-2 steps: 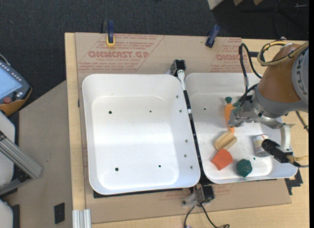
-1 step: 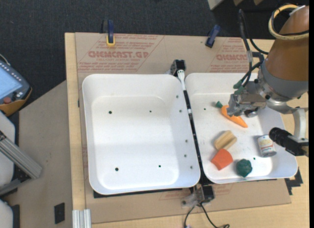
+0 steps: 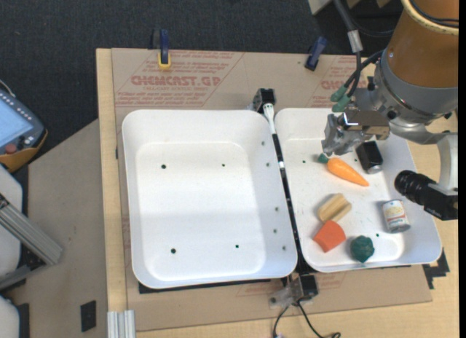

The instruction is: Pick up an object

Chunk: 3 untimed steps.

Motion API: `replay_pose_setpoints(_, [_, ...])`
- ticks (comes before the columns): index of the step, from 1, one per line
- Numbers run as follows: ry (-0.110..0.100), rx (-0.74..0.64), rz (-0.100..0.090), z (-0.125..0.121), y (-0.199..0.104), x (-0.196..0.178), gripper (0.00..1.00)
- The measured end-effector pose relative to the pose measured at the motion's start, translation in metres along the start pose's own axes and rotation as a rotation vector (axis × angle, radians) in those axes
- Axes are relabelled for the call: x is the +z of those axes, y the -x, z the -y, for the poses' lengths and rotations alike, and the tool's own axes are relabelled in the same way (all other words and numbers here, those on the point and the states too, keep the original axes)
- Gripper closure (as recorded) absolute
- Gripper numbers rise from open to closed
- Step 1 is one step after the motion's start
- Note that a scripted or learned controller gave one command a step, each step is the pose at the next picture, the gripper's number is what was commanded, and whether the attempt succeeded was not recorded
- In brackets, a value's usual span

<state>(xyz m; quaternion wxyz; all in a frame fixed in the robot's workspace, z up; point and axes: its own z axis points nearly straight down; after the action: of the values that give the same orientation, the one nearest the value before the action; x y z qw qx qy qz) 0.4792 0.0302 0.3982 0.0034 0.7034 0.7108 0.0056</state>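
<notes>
The arm (image 3: 426, 45) comes in from the upper right, its orange band and grey wrist hanging over the far part of the right bin (image 3: 306, 129), and the gripper (image 3: 335, 143) sits low at its end, just beyond the carrot (image 3: 346, 170). The carrot is the handiest landmark here: it lies on the bin floor with its green stub pointing left and its orange tip pointing right and slightly toward the near edge. The gripper's tip is just above that green end, close to it, though whether it touches the carrot cannot be made out, and nothing can be seen held by it (whether it stands open or closed cannot be told from this angle). A small black block (image 3: 369, 156) lies just right of the carrot, partly under the wrist. Nearer the front rim from the carrot lies a tan cork-like cylinder (image 3: 334, 207), and just in front of that an orange-red block (image 3: 330, 236). To the right of the red block sits a dark green lump (image 3: 362, 248), and beyond it, right of and nearer than the carrot, stands a small white jar (image 3: 395, 215). Well left of the carrot, across the black divider, lies the left bin (image 3: 135, 183), both bins resting on a brown board (image 3: 109, 111).
</notes>
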Motion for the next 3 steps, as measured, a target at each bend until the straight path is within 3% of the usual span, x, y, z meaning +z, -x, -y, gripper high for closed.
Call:
replay_pose_setpoints(1, [-0.014, 0.008, 0.003, 0.000, -0.027, 0.010, 1.00])
replay_pose_setpoints(2, [-0.022, 0.015, 0.005, 0.002, 0.000, 0.102, 1.00])
replay_pose_setpoints(3, [-0.006, 0.008, 0.002, 0.000, -0.025, 0.037, 1.00])
